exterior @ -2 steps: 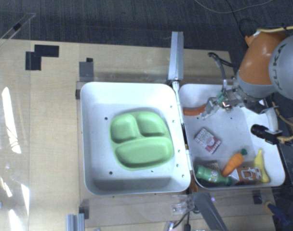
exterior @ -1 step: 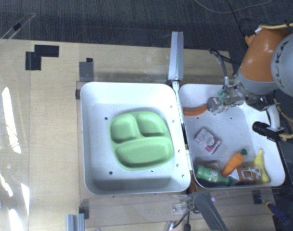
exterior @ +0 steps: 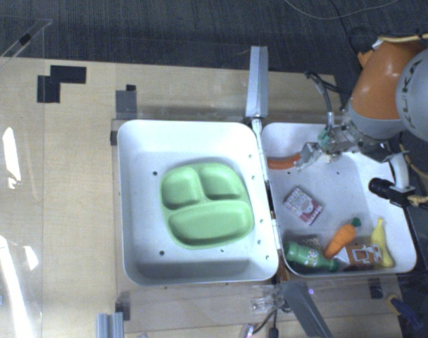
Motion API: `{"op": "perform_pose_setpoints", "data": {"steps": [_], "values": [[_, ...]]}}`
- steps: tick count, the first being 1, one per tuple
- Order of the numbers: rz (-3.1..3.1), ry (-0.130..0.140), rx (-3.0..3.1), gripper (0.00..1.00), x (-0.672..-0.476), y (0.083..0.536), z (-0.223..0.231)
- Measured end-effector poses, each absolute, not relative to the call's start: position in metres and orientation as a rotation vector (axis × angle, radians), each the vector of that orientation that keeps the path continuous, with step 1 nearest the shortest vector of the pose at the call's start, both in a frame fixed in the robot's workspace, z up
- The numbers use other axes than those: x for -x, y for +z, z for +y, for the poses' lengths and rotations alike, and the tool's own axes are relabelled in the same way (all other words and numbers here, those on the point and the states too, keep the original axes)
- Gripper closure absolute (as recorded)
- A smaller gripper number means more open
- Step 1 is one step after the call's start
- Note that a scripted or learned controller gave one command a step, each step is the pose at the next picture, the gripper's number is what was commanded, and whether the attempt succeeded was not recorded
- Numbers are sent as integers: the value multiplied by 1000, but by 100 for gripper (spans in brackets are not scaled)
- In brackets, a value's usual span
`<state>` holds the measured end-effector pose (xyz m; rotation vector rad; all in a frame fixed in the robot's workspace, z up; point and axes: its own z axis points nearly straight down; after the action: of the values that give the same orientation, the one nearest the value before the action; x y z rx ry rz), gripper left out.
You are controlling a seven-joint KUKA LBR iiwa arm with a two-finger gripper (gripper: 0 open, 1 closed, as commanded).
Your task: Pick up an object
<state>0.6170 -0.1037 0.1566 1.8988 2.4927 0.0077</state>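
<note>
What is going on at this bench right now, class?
A grey robot arm with an orange band reaches in from the right, its gripper low over the far end of the right bin, next to an orange object by the wall. A pink packet, carrot, green bottle and banana lie in that bin. The left bin holds a green divided tray. Whether anything is gripped is unclear.

Right bin (exterior: pixel 341 189) mid open; clutter (exterior: pixel 341 248) crowds near edge w/ carrot (exterior: pixel 339 239).
</note>
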Motion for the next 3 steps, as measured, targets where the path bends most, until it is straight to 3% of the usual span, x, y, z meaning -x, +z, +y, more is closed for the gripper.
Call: {"op": "perform_pose_setpoints", "data": {"steps": [1,2,3], "values": [[2694,3,-1611,0,-493,109,-89],[2607,4,-1741,0,-565,162,-145],[2647,3,-1683,0,-488,139,-157]]}}
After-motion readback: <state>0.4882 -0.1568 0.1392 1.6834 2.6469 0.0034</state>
